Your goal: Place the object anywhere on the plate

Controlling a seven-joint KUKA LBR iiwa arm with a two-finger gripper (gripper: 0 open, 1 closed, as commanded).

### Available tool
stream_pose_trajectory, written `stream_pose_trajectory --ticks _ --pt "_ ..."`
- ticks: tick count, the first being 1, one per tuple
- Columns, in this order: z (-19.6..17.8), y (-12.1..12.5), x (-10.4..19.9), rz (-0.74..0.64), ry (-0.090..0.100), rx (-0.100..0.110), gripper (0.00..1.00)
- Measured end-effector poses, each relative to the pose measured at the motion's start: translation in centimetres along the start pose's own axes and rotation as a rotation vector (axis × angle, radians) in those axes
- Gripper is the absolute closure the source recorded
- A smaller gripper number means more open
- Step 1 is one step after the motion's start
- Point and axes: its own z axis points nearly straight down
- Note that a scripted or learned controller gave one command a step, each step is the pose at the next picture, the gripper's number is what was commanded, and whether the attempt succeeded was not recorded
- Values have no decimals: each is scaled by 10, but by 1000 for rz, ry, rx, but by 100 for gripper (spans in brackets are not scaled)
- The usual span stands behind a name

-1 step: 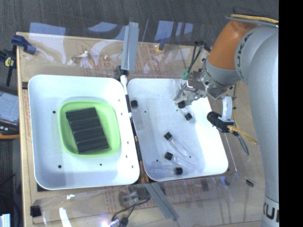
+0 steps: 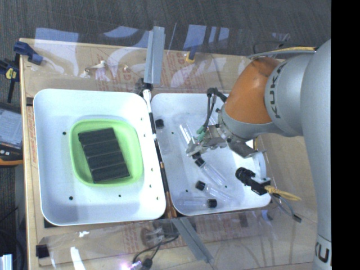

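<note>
The arm [image 2: 295,89] enters from the right and bends down over the right bin [image 2: 171,108], with its orange band [image 2: 256,91] above the wrist at the bin's far-right part. The end effector [image 2: 201,142] points down and to the left over the middle of that bin. From this slant you cannot tell whether it is apart or together, and you cannot confirm that anything is held in it. Note the clear tube [image 2: 210,172] on the bin floor, just on the near side of the end effector. Its long axis runs from far-left to near-right, with its black cap [image 2: 198,162] at the far-left end, closest to the end effector. Further black-capped pieces lie loose in the same bin: one at the far-left corner [image 2: 159,124] and two toward the near edge [image 2: 200,185] [image 2: 211,203]. The green plate [image 2: 76,145] sits in the middle of the left bin [image 2: 50,184], well apart from the tube. A dark ribbed block [image 2: 104,153] lies flat on the plate, its long axis also far-left to near-right. Both bins rest side by side on the surface [image 2: 67,66].
</note>
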Motion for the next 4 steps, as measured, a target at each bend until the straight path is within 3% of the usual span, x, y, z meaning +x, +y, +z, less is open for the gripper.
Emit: stream_pose_trajectory --ticks 1,2,3,4 --pt "-38 -2 68 -139 -2 -4 100" --pt "-39 21 110 -276 -4 -5 100" --pt "-39 21 109 -274 -4 -5 0" --pt "-45 48 62 -296 -3 -4 0"
